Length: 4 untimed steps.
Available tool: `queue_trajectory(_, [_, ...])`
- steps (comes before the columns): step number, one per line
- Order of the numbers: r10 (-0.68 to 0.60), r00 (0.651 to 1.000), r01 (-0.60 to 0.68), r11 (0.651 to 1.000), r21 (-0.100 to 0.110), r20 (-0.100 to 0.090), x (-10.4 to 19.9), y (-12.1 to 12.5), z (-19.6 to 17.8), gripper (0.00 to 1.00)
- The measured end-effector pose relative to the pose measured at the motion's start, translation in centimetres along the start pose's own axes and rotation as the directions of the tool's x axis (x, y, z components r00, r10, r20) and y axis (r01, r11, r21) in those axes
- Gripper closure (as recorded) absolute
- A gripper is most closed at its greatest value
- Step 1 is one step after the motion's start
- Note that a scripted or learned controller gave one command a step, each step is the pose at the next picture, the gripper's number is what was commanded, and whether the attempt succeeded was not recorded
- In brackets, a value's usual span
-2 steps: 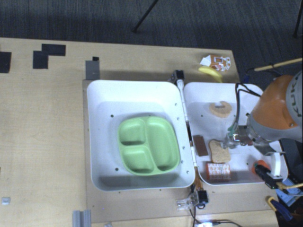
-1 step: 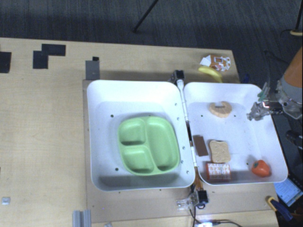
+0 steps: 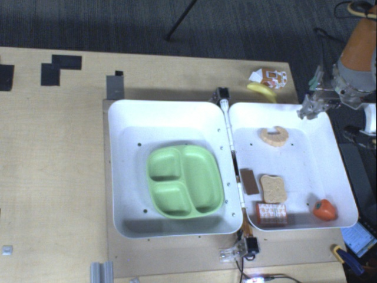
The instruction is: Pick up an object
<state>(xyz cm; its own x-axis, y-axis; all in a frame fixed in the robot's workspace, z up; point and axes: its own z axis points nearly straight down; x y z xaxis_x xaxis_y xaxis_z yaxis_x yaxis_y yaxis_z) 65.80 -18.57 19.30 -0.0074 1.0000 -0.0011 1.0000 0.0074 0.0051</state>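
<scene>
Your green divided plate (image 3: 184,180) lies alone in the left bin (image 3: 126,158). The right bin (image 3: 339,164) keeps the pickable things together: bread slice (image 3: 273,188), tomato (image 3: 324,210). The pincer (image 3: 310,108) hovers at its far corner, apparently carrying nothing; its opening I cannot tell.

We saw a smooth green plastic divided plate (image 3: 184,180), glossy white plastic bins (image 3: 126,158), and a matt wooden bench (image 3: 53,175).
</scene>
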Motion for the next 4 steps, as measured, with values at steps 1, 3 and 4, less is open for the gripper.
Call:
queue_trajectory(1, [0.001, 1.0, -0.001, 1.0, 0.001, 0.0, 0.0, 0.0, 0.0, 0.0])
queue_trajectory(3, [0.001, 1.0, -0.001, 1.0, 0.002, -0.001, 7.3, -2.7, 10.8, 0.0])
queue_trajectory(4, [0.005, 1.0, -0.005, 1.0, 0.002, -0.001, 7.5, -13.9, 2.5, 0.0])
